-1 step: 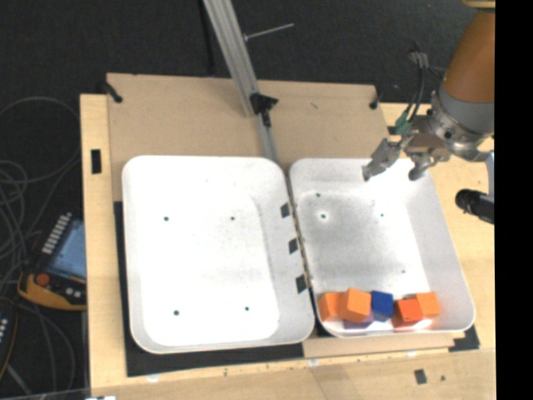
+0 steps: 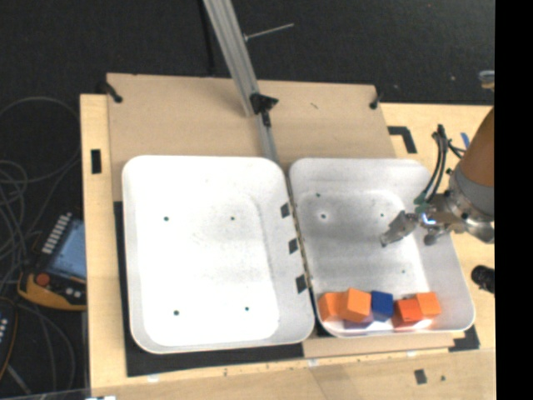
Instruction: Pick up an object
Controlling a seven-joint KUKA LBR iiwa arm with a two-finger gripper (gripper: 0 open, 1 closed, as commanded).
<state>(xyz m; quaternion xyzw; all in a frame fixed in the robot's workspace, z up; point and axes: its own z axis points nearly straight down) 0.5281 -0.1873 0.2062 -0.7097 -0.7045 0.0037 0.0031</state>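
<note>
The blocks [image 2: 379, 306], orange and blue, lie in a row against the near wall of the right bin [image 2: 350, 182], while the tool [image 2: 410, 226] hangs over the bin's middle, well apart from them, and I cannot tell if it is released or clenched.

A robotics lab: a bare plywood bench [image 2: 333, 115] carries two shallow white plastic bins [image 2: 208, 248], a slanted grey aluminium rail [image 2: 236, 44] rises behind them, and loose black cables [image 2: 25, 173] and an orange-edged handheld control pendant [image 2: 58, 261] lie left of the bench.
</note>
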